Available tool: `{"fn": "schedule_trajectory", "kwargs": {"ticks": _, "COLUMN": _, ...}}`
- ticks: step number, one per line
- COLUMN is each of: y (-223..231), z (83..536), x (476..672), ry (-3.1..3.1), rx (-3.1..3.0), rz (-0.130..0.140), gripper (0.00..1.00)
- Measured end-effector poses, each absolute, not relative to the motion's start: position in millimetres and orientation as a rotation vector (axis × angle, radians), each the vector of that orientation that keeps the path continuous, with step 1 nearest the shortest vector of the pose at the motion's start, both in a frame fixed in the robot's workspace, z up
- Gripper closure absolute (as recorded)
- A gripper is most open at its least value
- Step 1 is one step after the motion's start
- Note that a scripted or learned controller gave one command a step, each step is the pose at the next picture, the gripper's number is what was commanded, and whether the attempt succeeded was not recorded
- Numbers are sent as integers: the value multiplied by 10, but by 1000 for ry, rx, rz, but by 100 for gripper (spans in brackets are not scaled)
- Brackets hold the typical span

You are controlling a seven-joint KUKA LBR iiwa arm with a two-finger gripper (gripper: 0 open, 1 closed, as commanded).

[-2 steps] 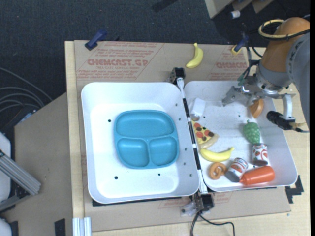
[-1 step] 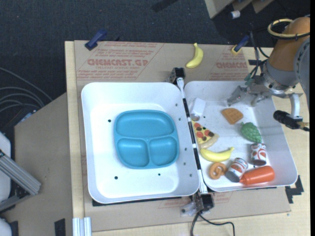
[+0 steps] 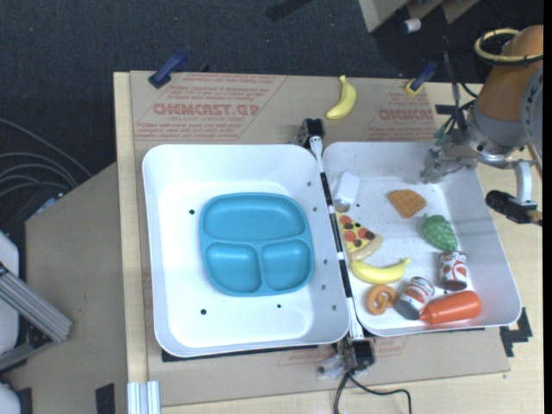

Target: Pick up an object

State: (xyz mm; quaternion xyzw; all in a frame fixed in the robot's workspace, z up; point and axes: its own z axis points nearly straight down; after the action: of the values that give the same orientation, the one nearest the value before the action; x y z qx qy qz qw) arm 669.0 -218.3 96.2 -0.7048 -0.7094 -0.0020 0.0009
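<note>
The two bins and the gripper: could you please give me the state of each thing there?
Gripper: above right bin's far edge, holding nothing seen.
Blue tray: flat in left bin, compartments bare.
Banana: lying in right bin.
Carrot: lying at near rim.
Cans: tipped over.
Second banana: outside bins, on board.

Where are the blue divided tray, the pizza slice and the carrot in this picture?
blue divided tray (image 3: 255, 241), camera view, on the ridge between its compartments.
pizza slice (image 3: 356, 236), camera view, middle of the topping side.
carrot (image 3: 451, 308), camera view, middle of the orange body.
</note>
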Motion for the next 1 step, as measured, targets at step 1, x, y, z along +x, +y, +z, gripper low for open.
{"fn": "schedule_trajectory", "kwargs": {"ticks": 1, "y": -2150, "z": 958, "x": 6691, "ry": -2222, "rx": -2205, "rz": -10, "gripper": 0}}
